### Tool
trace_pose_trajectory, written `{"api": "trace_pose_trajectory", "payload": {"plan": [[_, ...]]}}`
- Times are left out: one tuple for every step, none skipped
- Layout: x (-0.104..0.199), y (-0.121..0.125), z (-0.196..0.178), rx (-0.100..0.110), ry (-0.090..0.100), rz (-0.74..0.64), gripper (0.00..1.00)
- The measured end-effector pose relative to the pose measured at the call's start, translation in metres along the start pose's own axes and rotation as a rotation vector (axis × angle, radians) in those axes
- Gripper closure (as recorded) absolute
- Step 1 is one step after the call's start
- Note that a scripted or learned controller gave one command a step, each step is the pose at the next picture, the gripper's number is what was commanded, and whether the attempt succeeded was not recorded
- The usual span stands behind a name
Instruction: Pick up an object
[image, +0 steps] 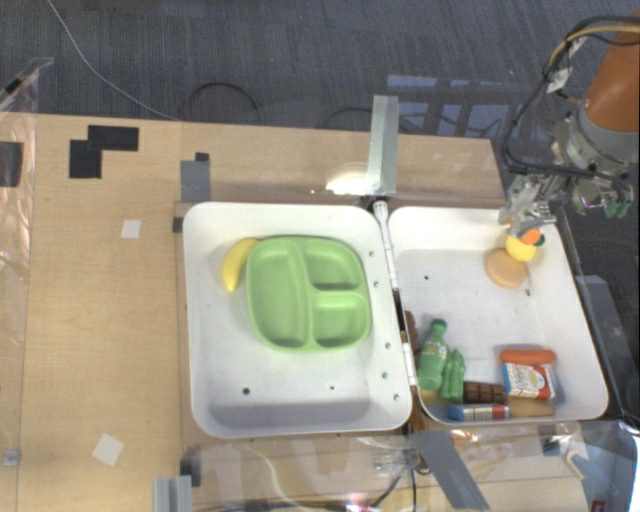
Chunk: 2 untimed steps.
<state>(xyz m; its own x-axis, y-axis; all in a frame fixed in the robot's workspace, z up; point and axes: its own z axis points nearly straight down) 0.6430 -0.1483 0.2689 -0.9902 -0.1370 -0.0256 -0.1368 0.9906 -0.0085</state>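
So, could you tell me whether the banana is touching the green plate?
Touching. In the camera view the banana lies in the left bin right against the green plate's left edge, with no white bin floor showing between them.

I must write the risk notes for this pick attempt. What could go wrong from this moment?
The gripper is by a small yellow toy at the right bin's far rim; its fingers might strike that rim. The toy touches a tan disc, so a pick may push both or slip.
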Motion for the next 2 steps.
{"api": "trace_pose_trajectory", "payload": {"plan": [[0.087, 0.052, -0.029, -0.005, 0.011, 0.053, 1.00], [0.126, 0.121, 0.023, -0.006, 0.020, 0.336, 1.00]]}}
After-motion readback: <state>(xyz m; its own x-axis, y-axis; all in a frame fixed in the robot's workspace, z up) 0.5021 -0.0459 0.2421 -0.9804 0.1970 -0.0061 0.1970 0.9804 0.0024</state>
